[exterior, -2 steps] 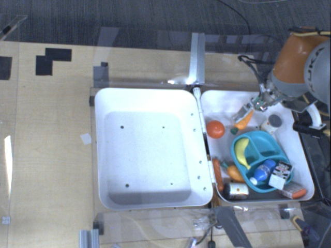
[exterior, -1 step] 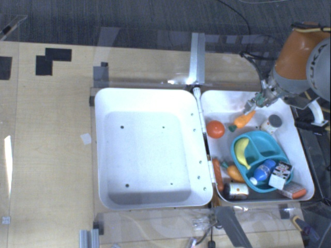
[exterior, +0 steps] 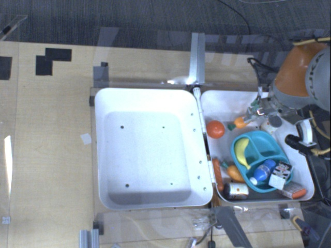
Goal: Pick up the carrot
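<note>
Here the claw point(exterior: 257, 107) hangs near the right bin's point(exterior: 225, 101) far wall; whether it is clenched cannot be told. The carrot point(exterior: 235, 173) lies well below it, partly tucked under the blue bowl's point(exterior: 264, 146) rim.

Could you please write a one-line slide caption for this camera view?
Gripper hovers over the right bin, near a carrot beside a blue bowl.
</note>
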`<state>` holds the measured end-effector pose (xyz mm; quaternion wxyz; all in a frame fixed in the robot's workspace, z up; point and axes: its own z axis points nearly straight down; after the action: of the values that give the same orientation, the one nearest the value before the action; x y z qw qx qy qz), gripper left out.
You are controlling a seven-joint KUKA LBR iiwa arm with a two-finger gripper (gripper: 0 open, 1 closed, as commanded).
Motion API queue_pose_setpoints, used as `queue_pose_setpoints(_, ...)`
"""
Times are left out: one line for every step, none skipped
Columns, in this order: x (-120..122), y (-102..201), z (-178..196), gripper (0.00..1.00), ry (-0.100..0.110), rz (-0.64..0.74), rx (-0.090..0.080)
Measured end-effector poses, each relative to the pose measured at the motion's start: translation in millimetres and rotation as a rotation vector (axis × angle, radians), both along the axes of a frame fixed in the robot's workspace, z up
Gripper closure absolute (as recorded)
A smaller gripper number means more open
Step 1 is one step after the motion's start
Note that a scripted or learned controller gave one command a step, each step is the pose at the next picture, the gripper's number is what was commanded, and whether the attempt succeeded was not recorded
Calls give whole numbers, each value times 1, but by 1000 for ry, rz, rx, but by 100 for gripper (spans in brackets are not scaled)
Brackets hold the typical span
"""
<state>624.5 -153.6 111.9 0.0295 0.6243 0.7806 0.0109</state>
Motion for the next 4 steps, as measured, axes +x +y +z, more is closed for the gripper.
queue_pose_setpoints(15, 46, 0, 100, -4, -171, 13)
queue_pose_setpoints(4, -6, -24, 100, 51, 163, 12)
queue_pose_setpoints(43, 18, -24, 100, 74, 834, -7)
queue_pose_setpoints(25, 64, -23, 100, 61, 523, -3)
